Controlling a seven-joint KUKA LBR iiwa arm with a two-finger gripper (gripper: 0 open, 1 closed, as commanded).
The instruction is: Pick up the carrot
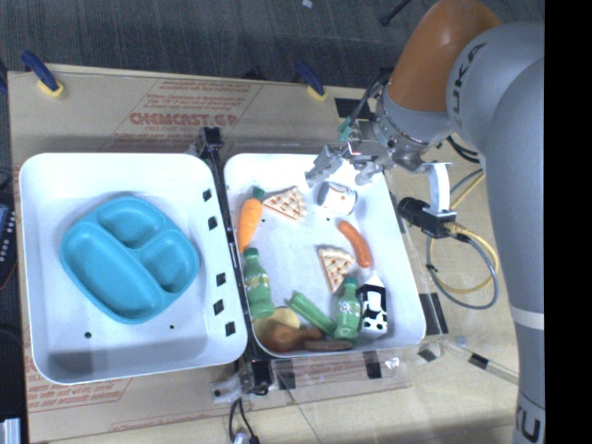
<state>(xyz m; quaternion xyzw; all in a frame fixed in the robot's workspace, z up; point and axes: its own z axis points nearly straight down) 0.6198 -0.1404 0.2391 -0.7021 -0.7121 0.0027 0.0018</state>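
Camera view: carrot [249, 222] down and to the left of the claw [344, 169], well apart from it, lying in the right bin [407, 276] hard against the wall farthest from the claw. Lies lengthwise along that wall, green top toward the far rim, tip toward the near one. Toast wedge [287, 203] just beside its top, between carrot and claw; green bottle [254, 285] close to touching its tip.

Looks like a toy: probably light, stiff, smooth and a bit slippery, tapered, unlikely to break. Best taken across the thick upper half, where the sides run closest to parallel; toward the thin tip, likely to squirt out of a pinch. Wall side leaves little room for a finger, so a tight fit there, or a grip turned to close along the wall's direction. Risk of nudging the wedge or bottle on the way in.

Claw open, by the look of it, fingers [324, 166] spread and nothing between them. Hangs over the bin's far corner, just above a small white piece [339, 195]. Arm [499, 137] reaching in over the bin's right wall, orange band [435, 40] up behind the wrist, wrist tilted down and toward the carrot's side. Not yet over the carrot; needs a sideways move across the bin, then a descent.
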